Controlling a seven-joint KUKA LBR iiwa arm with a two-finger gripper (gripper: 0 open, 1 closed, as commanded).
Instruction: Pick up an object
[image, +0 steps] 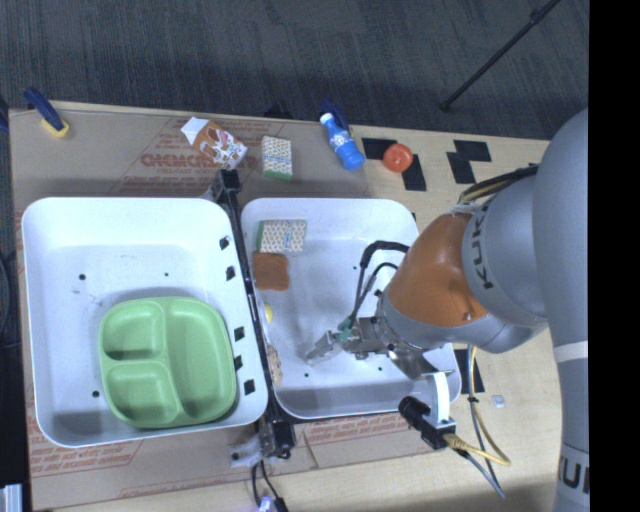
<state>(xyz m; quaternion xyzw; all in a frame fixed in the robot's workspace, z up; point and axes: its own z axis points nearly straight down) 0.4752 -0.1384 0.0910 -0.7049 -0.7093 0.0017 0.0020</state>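
You are looking at a pick that, as far as the camera view shows, is not yet done. The grey arm with the orange band (440, 280) reaches in from the right and hangs low over the right shallow white bin (400, 225). Its pincer (325, 347) sits low over the bin floor, toward the front. It is small and partly in shadow, so you cannot tell how far apart it stands, and nothing can be made out in its grip.

The likely candidates lie in that same bin, along its left wall. A brown block-shaped object (271, 271) rests near the divider, and a green-and-white patterned box (282, 236) sits just behind it, toward the back wall. Both are on the bin floor and apart from the pincer, which is nearer the front.

The left white bin (60, 230) holds a light green plastic tray with 3 compartments (168, 360), well apart from the arm.

So judge it as early: approach made, no object lifted. What is left is closing on 1 item and raising it clear of the bin.
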